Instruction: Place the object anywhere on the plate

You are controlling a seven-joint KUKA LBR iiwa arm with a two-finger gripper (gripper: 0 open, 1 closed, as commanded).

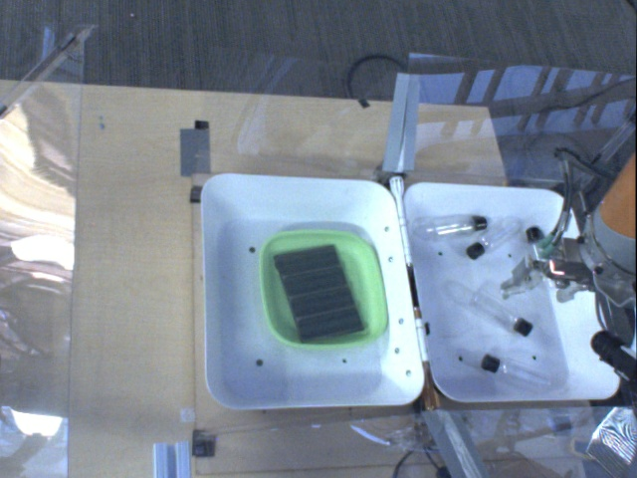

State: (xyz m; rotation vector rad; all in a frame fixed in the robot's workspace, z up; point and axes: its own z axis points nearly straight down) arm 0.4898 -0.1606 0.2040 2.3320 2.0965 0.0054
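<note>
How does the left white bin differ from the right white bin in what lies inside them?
The left bin holds a green plate with a dark ribbed block on it; the right bin holds several clear tubes with black caps, scattered loose. The gripper is over the right bin, not the left bin. Both are shallow, white and about the same size.
</note>
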